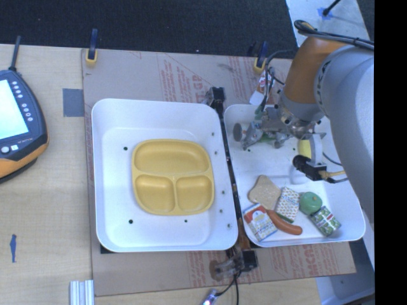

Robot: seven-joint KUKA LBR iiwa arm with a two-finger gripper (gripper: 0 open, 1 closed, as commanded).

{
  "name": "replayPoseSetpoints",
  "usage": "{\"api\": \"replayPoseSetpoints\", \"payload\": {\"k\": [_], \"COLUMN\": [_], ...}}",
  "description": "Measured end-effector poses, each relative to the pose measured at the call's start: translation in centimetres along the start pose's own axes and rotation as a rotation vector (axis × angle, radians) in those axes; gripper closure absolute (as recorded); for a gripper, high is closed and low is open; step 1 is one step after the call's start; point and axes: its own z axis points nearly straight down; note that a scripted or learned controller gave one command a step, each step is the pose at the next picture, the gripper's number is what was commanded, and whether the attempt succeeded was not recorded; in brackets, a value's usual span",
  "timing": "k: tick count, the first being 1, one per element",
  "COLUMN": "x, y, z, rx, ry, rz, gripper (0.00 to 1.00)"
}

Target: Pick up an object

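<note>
A: Where are the pickable items?
B: Red plastic sausage [284,223] and tan toy bread slice [265,191] sit at the right white bin's [346,202] near edge.
A: The tool [264,134]?
B: Farther back; grip state unreadable.

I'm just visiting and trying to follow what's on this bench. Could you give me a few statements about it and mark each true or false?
1. A yellow divided tray lies in the left bin. True.
2. The slice of bread lies in the left bin. False: it lies in the right bin.
3. The gripper is over the right bin's far end. True.
4. The green ball sits on the yellow tray. False: it is in the right bin, beside a small can.
</note>
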Motion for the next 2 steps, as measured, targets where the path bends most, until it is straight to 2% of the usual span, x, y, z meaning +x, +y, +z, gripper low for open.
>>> {"api": "replayPoseSetpoints", "payload": {"k": [2], "x": [0.22], "y": [0.01], "z": [-0.03], "rx": [0.001], "ry": [0.0], "rz": [0.0], "gripper": [0.0]}}
